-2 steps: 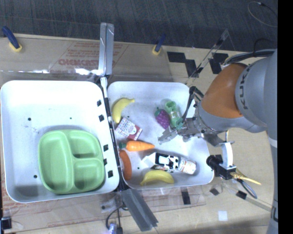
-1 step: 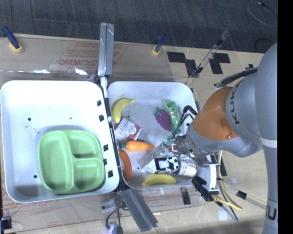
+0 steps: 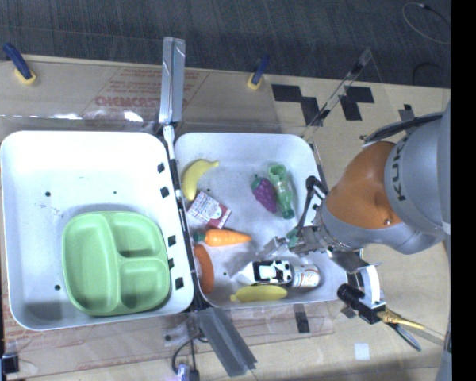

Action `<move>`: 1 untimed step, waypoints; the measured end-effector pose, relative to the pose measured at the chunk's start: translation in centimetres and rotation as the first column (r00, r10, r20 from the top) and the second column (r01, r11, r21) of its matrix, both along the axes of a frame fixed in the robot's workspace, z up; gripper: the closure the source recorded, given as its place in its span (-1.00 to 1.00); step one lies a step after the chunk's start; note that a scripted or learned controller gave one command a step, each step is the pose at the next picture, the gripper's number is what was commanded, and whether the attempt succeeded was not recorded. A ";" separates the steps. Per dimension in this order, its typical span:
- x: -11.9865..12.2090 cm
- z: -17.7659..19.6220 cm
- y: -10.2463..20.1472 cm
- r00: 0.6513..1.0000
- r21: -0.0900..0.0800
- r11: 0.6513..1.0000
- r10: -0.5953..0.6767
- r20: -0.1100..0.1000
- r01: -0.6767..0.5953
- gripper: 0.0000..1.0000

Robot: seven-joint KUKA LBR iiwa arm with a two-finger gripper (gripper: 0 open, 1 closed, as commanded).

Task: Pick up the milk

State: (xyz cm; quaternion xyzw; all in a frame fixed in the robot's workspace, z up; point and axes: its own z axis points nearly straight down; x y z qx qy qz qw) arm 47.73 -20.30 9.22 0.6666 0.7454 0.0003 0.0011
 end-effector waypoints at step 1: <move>5.8 0.0 2.0 0.999 0.002 0.999 0.035 -0.004 -0.035 -1.00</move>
